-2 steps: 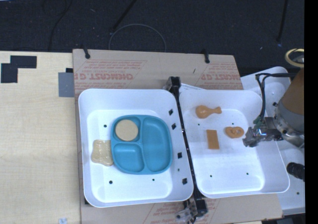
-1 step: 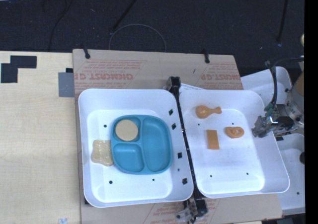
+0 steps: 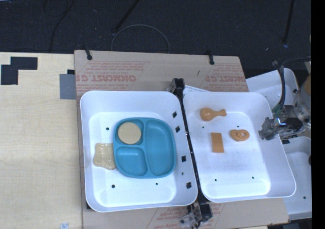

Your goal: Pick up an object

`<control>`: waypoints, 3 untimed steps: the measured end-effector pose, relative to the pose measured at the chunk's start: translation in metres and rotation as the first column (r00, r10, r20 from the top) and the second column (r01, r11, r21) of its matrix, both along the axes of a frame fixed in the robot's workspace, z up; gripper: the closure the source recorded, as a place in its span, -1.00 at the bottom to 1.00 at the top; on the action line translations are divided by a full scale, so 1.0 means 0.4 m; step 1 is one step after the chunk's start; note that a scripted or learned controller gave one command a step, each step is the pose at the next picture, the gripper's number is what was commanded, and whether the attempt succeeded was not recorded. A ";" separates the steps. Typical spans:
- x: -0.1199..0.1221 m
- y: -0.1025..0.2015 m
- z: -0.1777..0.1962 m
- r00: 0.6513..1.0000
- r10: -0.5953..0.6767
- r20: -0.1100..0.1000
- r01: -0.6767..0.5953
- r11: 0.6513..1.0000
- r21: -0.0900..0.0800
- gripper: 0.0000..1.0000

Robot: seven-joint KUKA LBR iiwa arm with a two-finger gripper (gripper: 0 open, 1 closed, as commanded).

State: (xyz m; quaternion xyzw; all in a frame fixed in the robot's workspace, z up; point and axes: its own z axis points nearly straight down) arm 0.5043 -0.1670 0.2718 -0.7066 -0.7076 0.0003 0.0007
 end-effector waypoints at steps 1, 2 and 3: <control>0.042 0.119 0.007 1.000 0.003 -0.001 -0.003 1.000 0.001 1.00; 0.104 0.253 -0.012 1.000 0.003 0.000 -0.003 1.000 0.000 1.00; 0.136 0.383 -0.061 1.000 0.002 -0.004 -0.002 1.000 0.001 1.00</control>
